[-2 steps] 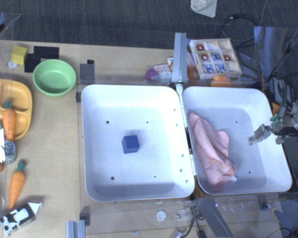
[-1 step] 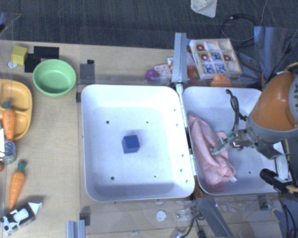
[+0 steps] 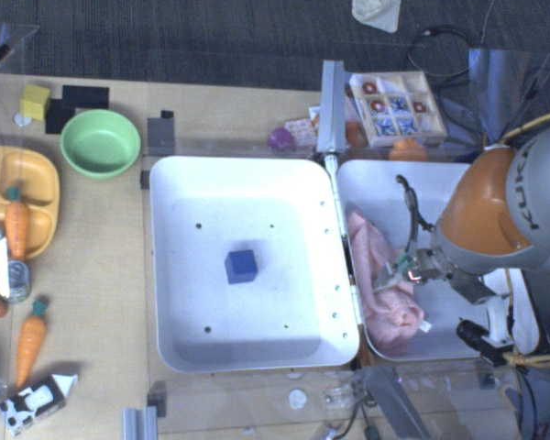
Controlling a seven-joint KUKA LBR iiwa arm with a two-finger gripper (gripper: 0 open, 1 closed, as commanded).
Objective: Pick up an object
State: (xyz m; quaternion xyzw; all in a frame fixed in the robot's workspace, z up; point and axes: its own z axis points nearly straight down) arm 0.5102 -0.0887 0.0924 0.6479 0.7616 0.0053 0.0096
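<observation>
A pink cloth [image 3: 382, 280] lies bunched along the left side of the right bin [image 3: 440, 186]. My gripper [image 3: 402, 270] hangs low over it, its tips right at the cloth's right edge, under the orange band of the arm [image 3: 481, 211]. A small blue cube [image 3: 241, 266] rests near the middle of the left bin [image 3: 183, 200], well away from the gripper.
A green bowl [image 3: 100, 142], a yellow tray [image 3: 37, 177] with a carrot [image 3: 16, 227] and a second carrot [image 3: 30, 338] sit on the bench at left. A tic-tac-toe box [image 3: 393, 106] and small toys lie behind the bins. A black cable [image 3: 409, 207] curves inside the right bin.
</observation>
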